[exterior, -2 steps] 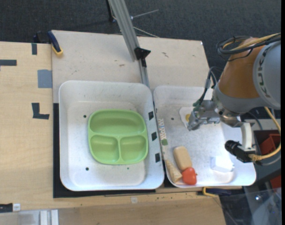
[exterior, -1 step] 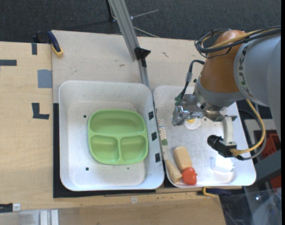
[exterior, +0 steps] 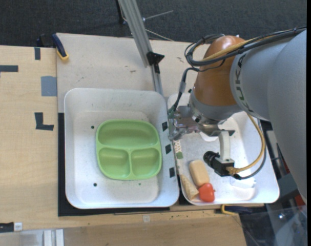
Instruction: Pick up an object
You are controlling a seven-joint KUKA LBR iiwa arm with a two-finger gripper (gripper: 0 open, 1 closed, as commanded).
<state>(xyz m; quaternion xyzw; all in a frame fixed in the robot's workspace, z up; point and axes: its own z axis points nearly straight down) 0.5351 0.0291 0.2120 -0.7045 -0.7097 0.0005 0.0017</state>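
Reaching in from the right, the grey arm with its orange band (exterior: 219, 53) hangs low over the right-hand shallow white plastic bin (exterior: 265, 191), its wrist bulk covering most of that bin's far half. The tool (exterior: 180, 129) sits at the bin's left wall, close to the ridge where the two bins meet; whether it is apart or together cannot be told, and nothing can be seen held in it.

Candidate objects lie toward the near-left corner of the right bin: a tan, block-shaped piece like a bread roll (exterior: 199, 171), a small red rounded item like a tomato (exterior: 206, 192) touching its near end, and a long pale, speckled stick (exterior: 182, 170) lying along the bin wall just beside them. They crowd the corner, so a descent there likely risks striking the wall or nudging a neighbour.

The left-hand white bin (exterior: 78, 137) carries a light green three-compartment plastic plate (exterior: 128, 148), lying flat near its centre, well apart from the tool.

Both bins rest on the pale wooden bench (exterior: 22, 137). Judged from this layout, no pick is yet made.
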